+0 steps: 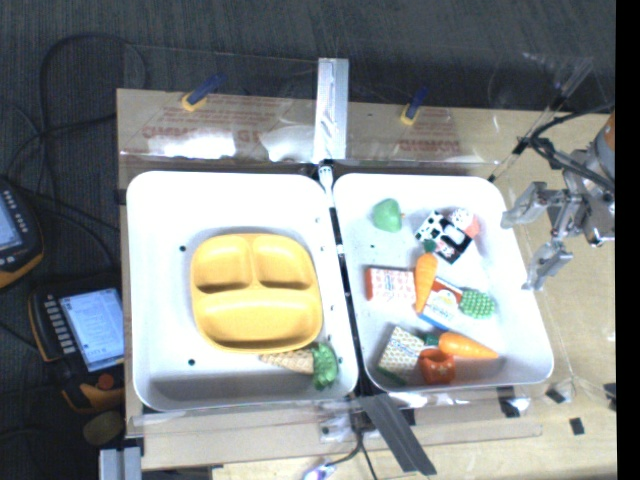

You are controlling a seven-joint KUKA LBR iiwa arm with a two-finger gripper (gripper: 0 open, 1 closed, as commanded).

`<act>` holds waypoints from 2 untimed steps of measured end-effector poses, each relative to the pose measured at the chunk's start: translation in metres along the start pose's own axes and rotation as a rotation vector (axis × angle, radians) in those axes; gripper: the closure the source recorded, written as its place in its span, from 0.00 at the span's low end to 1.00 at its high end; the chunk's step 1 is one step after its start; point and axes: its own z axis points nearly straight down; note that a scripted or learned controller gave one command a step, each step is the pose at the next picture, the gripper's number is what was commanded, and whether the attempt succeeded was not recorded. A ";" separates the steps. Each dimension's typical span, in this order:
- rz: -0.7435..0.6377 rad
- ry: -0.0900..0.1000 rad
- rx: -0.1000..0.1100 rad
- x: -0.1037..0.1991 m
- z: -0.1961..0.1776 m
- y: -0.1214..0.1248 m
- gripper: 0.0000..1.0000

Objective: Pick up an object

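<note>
The right bin [510,268] holds several toys. Among them are a green ball [386,214], a black-and-white cow [445,233], an upright carrot [425,278], an orange box [390,285], a green dotted piece [478,304], a second carrot [465,346] and a red pepper [436,366]. My gripper [532,243] hangs over the bin's right rim, beside the toys and apart from them. It is open, with nothing between its fingers.
The left bin [150,268] carries a yellow divided plate [257,290]. A broccoli [323,364] and a waffle-like slice [285,360] lie at its front right. A metal divider [335,258] separates the bins. Cables and handheld devices lie on the floor to the left.
</note>
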 end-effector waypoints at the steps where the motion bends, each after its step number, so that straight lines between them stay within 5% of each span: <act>1: 0.010 0.002 0.000 -0.036 0.148 0.012 0.00; 2: 0.105 -0.018 0.006 -0.043 0.178 0.049 0.00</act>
